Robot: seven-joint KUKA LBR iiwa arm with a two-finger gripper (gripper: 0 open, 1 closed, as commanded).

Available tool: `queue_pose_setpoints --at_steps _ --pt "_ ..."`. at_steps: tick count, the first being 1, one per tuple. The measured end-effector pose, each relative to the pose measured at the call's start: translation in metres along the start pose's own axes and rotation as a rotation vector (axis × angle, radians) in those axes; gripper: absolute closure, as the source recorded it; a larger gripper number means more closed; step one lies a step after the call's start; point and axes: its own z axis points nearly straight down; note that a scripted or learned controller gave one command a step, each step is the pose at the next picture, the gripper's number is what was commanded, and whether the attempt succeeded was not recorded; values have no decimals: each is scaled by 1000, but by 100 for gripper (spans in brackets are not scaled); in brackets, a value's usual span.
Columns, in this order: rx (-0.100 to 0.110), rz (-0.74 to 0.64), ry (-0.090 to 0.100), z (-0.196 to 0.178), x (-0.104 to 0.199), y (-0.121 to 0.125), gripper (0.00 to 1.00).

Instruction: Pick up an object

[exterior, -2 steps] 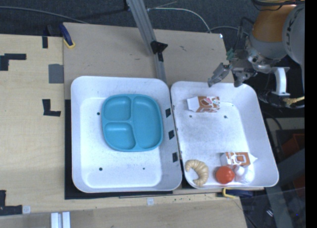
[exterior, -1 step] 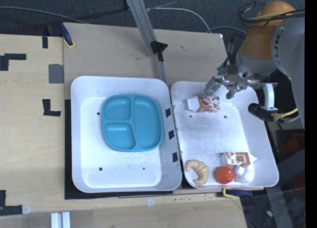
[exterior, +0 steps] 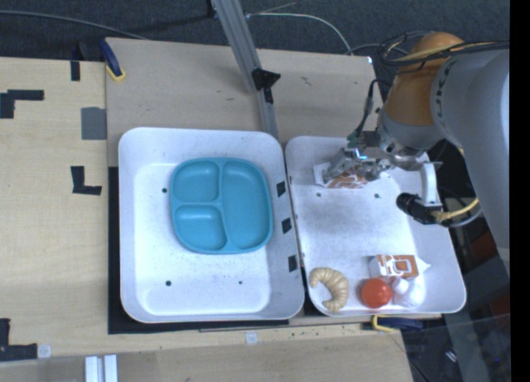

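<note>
My gripper (exterior: 358,161) is low over the back of the right bin (exterior: 364,223), reaching in from the right. A small white and red packet (exterior: 338,176) lies right under and beside it, partly hidden by the gripper. At the front of that bin lie a tan croissant (exterior: 331,287), a red ball (exterior: 376,292) and a white and orange packet (exterior: 400,268).
The left bin (exterior: 141,231) holds a blue divided plate (exterior: 221,205). A grey metal bar (exterior: 240,41) slants down from the top to the seam between the bins. The arm's orange band (exterior: 414,90) and grey body stand at the right.
</note>
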Motion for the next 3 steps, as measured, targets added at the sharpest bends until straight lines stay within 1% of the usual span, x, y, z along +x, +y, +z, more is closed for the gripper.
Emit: queue_pose_setpoints --at_steps 1,2,3 --pt "-4 -1 2 -14 1 2 100" --pt "-7 0 3 -72 10 -1 100" --pt "-7 1 2 -125 10 1 100"
